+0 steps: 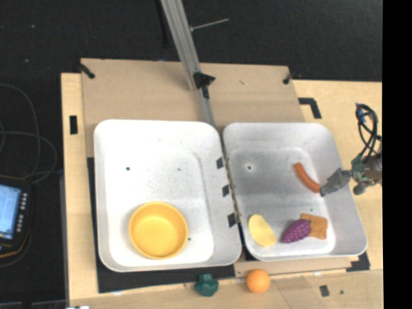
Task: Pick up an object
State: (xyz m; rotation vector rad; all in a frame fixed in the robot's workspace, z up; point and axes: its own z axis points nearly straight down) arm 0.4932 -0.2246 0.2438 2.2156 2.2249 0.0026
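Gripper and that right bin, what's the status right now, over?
Gripper at right bin's right edge, holding nothing visible. Orange sausage just beside it, unlifted. Purple grapes, yellow piece nearby, not blocking.

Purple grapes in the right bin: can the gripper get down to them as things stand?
Probably yes. The gripper sits at the right bin's right edge, and the purple grapes lie uncovered, though the orange block touches their right side and may crowd a grasp.

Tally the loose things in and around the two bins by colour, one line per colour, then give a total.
Yellow: 2, the bowl in the left bin and the small yellow piece in the right bin
Orange: 3, the sausage, the orange block, the ball on the bench
Purple: 1, the grapes
Green: 1, the green toy on the bench
Total: 7
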